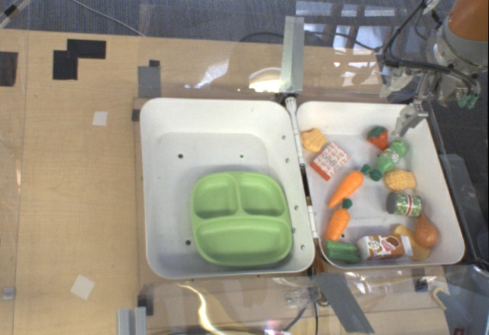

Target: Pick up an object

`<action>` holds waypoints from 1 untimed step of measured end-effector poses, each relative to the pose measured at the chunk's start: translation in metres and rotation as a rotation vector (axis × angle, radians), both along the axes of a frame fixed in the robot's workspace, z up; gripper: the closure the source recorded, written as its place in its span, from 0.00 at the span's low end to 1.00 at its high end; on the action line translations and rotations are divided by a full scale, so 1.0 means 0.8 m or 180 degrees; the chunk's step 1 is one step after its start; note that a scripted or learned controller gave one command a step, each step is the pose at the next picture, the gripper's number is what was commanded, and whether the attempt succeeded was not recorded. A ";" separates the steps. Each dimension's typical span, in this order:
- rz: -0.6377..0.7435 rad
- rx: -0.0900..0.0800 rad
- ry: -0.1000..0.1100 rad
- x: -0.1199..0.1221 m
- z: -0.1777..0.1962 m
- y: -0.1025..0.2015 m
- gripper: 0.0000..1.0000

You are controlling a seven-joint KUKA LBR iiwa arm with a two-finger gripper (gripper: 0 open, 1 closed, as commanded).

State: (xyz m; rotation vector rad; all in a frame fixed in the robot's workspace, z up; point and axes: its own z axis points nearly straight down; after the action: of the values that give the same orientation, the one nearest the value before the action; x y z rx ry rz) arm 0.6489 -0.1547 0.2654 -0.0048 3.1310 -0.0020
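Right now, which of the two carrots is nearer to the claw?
The upper carrot, lying slanted mid-bin, is nearer the claw. The lower carrot sits further down, just above the green vegetable.

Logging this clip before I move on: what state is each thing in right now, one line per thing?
Gripper: above the right bin's far edge, holding nothing visible.
Green plate: flat in the left bin, nothing on it.
Upper carrot: lying slanted in the right bin.
Lower carrot: lying loose below it.
Can: on its side.
Bottle: on its side by the near wall.
Tomato: resting near the gripper, ungrasped.
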 end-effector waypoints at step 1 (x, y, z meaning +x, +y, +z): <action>0.0017 -0.0002 -0.0009 0.009 -0.208 0.011 0.00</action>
State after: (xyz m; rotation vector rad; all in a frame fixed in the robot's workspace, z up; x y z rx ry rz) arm 0.6558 -0.1461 0.0989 -0.0132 3.1281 -0.0030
